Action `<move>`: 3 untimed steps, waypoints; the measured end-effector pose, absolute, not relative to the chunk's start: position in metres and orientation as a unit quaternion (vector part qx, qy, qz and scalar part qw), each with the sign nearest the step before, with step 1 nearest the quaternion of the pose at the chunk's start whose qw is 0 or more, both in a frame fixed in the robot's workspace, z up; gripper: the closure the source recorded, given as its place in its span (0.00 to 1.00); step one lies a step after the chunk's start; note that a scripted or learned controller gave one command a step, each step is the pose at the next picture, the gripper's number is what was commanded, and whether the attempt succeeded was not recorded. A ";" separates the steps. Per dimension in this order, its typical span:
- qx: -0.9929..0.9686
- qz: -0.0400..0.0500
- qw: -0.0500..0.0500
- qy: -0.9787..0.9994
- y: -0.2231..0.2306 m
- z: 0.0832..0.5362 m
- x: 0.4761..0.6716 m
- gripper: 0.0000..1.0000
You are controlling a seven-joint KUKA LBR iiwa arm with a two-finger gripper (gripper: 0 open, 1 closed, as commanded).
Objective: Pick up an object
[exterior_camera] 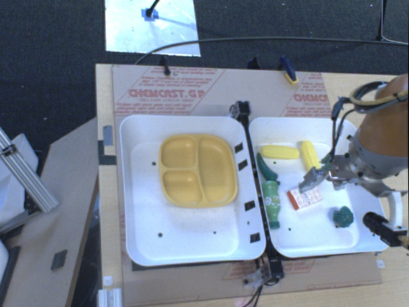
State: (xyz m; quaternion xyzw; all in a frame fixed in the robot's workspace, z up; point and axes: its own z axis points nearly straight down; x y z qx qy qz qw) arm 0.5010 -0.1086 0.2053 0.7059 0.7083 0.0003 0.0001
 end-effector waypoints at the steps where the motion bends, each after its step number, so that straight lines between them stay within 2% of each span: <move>1: 0.707 -0.001 -0.002 0.707 -0.118 0.154 0.497 0.00; 2: 0.707 -0.001 -0.002 0.707 -0.124 0.093 0.494 0.00; 3: 0.707 0.000 0.000 0.707 -0.124 0.084 0.495 0.00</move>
